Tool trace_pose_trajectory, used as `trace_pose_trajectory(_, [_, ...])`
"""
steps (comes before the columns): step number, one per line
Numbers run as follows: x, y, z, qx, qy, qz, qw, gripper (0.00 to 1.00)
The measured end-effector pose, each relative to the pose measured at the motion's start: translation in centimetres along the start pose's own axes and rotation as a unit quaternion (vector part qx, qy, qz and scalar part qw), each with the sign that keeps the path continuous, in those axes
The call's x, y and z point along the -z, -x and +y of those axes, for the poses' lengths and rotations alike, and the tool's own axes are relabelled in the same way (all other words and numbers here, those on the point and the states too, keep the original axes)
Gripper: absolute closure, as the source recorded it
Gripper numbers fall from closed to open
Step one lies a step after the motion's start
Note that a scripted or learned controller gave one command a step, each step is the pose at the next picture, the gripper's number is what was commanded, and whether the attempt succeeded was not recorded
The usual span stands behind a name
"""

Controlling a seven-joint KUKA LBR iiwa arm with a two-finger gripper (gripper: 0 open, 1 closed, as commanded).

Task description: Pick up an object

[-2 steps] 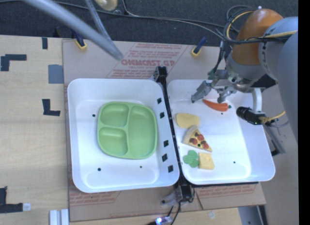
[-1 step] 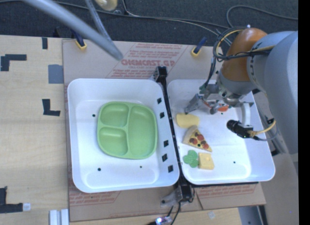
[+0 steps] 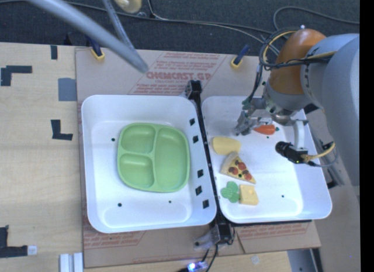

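My gripper [image 3: 250,124] hangs low over the back of the right bin [image 3: 286,203]. A small red-orange piece [image 3: 266,129] lies right beside its fingertips, touching or nearly so. A pale yellow lump [image 3: 225,145] sits just in front of the gripper, to the left. Nearer the front lie a toy pizza slice [image 3: 238,168], a green leafy piece [image 3: 230,192] and a yellow cheese block [image 3: 249,195].
The left bin [image 3: 102,206] holds a green divided plate [image 3: 153,157]. A black divider strip [image 3: 198,148] runs between the bins. The arm's grey body and orange band [image 3: 298,60] loom over the right bin's far right side.
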State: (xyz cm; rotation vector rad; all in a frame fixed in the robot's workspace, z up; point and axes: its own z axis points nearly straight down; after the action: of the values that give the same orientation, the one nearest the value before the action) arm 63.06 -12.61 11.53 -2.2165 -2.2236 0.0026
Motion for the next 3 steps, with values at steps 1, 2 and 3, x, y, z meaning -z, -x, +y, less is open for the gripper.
trace_pose_trajectory(1, [6.0, -0.8, 0.4, 0.0, 0.004, 0.0, 1.0, 1.0])
trace_pose_trajectory(2, [10.5, -1.6, 0.2, 0.0, 0.003, 0.0, 1.0, 1.0])
trace_pose_trajectory(3, [15.9, -1.6, 0.3, -0.001, 0.004, 0.0, 1.0, 1.0])
